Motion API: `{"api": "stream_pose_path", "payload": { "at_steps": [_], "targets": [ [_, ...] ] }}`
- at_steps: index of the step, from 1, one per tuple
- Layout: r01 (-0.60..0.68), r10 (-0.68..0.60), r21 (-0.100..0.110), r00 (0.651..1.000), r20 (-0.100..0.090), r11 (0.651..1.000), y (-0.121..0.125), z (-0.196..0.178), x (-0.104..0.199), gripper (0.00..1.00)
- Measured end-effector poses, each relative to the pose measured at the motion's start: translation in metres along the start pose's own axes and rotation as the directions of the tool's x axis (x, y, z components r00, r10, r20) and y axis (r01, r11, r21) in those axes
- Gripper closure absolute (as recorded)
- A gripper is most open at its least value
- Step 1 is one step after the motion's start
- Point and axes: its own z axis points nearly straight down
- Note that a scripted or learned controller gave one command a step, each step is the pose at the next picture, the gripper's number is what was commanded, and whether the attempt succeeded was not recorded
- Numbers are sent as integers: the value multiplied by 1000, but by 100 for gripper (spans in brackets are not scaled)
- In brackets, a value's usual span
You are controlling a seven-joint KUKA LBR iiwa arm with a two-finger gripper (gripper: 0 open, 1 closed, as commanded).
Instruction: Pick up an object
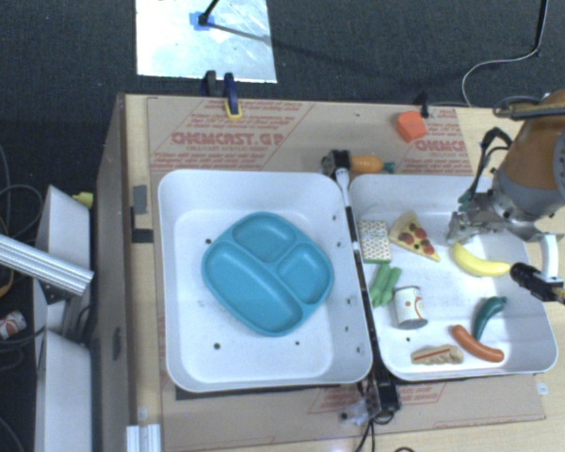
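The right bin (537,347) holds several toy foods: a yellow banana (480,263), a pizza slice (412,236), a waffle square (375,240), green beans (384,283), a small white mug (410,306), a hot dog (438,354), a red sausage (477,344) and a dark green pepper (488,315). My gripper (465,226) hangs low over the bin's upper right part, just above the banana's left end and to the right of the pizza slice. Nothing is visibly held in it.
A blue divided plate (266,271) lies in the left bin (184,347). A toy carrot (367,166) and an orange block (411,126) lie on the bench behind the bins. The arm's orange band (537,153) leans over the right bin's far right side.
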Motion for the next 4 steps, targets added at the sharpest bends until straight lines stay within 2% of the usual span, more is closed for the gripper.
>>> {"api": "stream_pose_path", "payload": {
  "at_steps": [1, 2, 3, 4],
  "targets": [
    [1, -1, -1, 1000, -1, 1000, 8, 0, 16, 0],
    [-2, 2, 3, 1000, -1, 1000, -20, -3, 27, 0],
    [1, -1, -1, 1000, 0, 1000, 48, -58, -4, 0],
    [1, -1, 2, 1000, -2, 1000, 26, 1, 60, 0]
  ]
}}
